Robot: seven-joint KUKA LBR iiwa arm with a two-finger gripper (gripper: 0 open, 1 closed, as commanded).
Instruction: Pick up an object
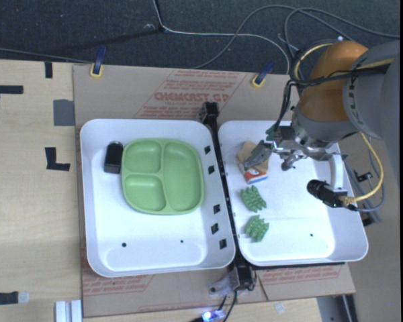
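Carton (253, 168) lies tilted, long axis up-left, under gripper (260, 154).

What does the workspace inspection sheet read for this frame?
Surface: cardboard-covered bench with left bin and right bin.
Job's things: small box and two green pieces in right bin.
Clutter: green divided plate and black block in left bin.
Grippers: gripper over the small box; grasp unclear.
Cables: wires behind bench.
Surroundings: clamps on the cardboard's far edge.
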